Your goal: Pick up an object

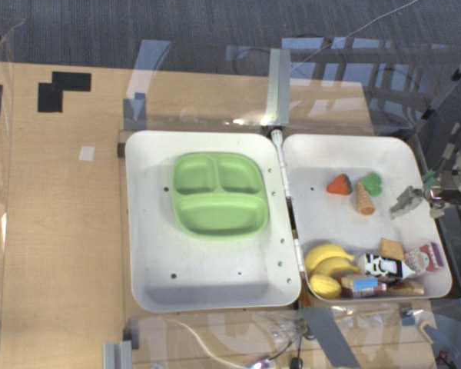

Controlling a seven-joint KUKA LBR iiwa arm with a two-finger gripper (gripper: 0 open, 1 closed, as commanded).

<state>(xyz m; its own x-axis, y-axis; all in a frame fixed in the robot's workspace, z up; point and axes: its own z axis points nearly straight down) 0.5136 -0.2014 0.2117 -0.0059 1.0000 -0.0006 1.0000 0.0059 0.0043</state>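
The gripper [409, 201] hangs at the right bin's [399, 148] right edge, holding nothing; whether it is wide or narrow I cannot tell. Nearest it lie a cone [365, 197], a green piece [372, 181] and a strawberry [339, 184]. Bananas [328, 266], a cracker [391, 248] and packets crowd the front wall. A green tray [219, 194] sits in the left bin [150, 283].

The worktop [54, 229] is pale wood with black marks near its far left corner. Two shallow white bins sit on it side by side, their inner rims touching: the left bin [150, 275] and the right bin [315, 152]. A small pale square [87, 154] lies flat on the wood, left of the left bin.
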